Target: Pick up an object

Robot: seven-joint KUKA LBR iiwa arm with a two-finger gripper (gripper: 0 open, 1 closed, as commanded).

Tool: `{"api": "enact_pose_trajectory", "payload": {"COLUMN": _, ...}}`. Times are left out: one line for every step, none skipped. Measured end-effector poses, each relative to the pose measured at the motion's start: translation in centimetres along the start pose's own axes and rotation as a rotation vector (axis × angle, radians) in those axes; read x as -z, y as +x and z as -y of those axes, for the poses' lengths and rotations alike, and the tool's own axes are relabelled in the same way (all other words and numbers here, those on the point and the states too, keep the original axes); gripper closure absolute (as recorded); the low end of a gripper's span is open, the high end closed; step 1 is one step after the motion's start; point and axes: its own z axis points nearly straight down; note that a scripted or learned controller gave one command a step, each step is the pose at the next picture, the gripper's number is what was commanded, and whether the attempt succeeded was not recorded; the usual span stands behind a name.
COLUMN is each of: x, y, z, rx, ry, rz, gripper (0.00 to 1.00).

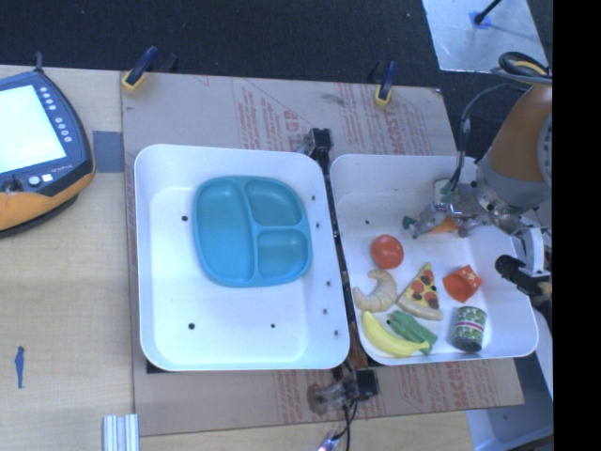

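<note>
Seven toy foods in the right bin [507, 350], all below and left of the claw [441, 216] at the right of the frame. Nearest: one red tomato [386, 250], just down-left of the claw, apart from it. Further down: one croissant [377, 291], one pizza slice [421, 291] and one red block [461, 282] in a row; along the lower edge, one banana [390, 338] touching one green pod [410, 327], and one small can [470, 327] standing upright. Right at the claw, a small orange bit with a green tip [410, 222]; too hidden to name, and cannot tell whether gripped or merely beside it. Cannot tell how wide the claw stands either. Two white bins in all; in the left bin [160, 336], one blue divided plate [252, 229].
</note>
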Motion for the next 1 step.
{"api": "enact_pose_trajectory", "payload": {"x": 1.01, "y": 0.02, "z": 0.00, "rx": 0.005, "ry": 0.002, "rz": -0.002, "gripper": 1.00}}
